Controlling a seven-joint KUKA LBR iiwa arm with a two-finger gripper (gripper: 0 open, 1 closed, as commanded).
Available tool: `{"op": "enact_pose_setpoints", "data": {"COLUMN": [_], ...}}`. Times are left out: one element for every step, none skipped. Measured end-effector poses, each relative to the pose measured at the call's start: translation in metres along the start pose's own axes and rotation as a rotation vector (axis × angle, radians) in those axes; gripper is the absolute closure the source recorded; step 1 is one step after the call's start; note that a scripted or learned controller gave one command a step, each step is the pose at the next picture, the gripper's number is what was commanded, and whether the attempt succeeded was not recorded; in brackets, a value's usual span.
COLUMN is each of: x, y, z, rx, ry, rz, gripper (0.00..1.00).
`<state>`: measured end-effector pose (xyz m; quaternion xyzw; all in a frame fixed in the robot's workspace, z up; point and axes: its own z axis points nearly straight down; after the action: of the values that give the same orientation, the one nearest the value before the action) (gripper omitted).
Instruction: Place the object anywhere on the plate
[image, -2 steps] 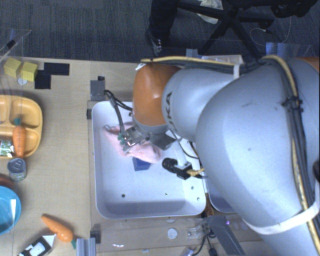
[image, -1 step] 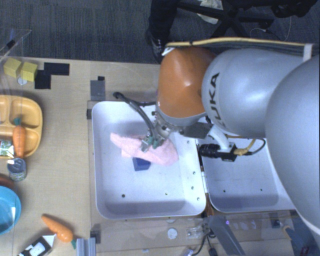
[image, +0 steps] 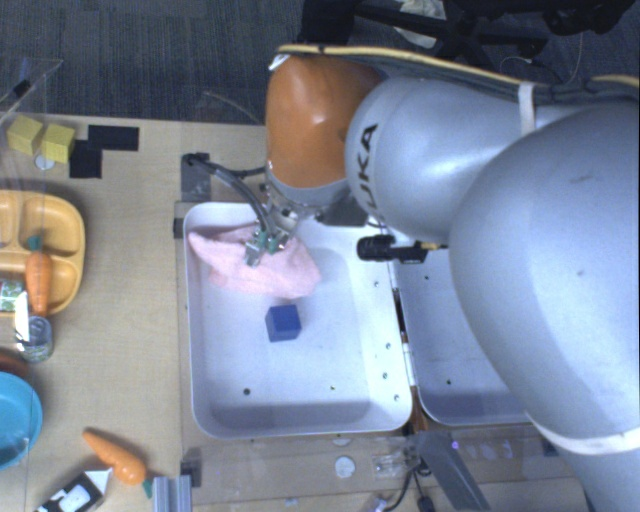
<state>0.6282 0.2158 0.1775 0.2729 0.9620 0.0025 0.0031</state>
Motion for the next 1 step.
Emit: {"op": "enact_pose_setpoints", "data": {"x": [-0.0574], "y": [-0.0861], "z": [-0.0267], "rx": [0.000], "ry": [-0.003], "rz": [0.155], "gripper": [1.00]}}
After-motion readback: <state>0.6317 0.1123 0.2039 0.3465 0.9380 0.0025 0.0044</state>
